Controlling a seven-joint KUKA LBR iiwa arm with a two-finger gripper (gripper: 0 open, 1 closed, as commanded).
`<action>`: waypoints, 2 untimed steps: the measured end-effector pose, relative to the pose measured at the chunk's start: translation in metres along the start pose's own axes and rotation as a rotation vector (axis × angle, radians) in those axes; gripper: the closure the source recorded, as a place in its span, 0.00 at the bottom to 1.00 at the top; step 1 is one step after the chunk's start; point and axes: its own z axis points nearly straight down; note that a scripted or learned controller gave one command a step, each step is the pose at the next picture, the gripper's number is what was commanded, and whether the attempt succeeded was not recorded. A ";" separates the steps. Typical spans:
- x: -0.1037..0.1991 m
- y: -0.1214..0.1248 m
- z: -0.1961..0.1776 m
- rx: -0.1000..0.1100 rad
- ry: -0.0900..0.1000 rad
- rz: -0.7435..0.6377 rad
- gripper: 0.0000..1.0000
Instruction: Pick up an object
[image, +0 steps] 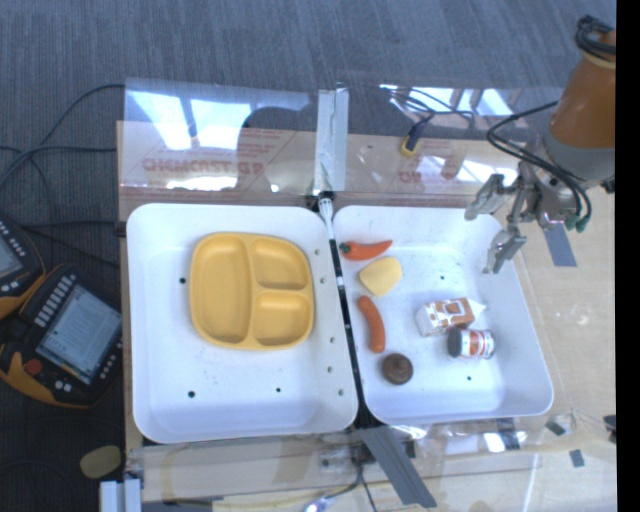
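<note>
Your gripper (500, 225), fingers spread and empty, hangs over the right bin's (520, 395) far corner; the small carton (445, 316) lies nearest, toward the bin's middle.

Handheld pendant (62, 335) beside the bench

We see two bins (240, 420) of smooth, glossy white plastic on a pale wood bench (590, 320). A matt yellow plastic tray (252, 290) lies in the left one. The can (472, 344) shows shiny metal, the carton (445, 316) printed paper. Clear panels (220, 140) behind glare. Dark carpet (60, 60) looks ribbed.
</note>
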 end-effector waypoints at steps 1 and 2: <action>0.043 -0.012 0.103 0.005 -0.026 0.189 0.00; -0.017 -0.009 0.113 0.004 -0.020 0.363 0.00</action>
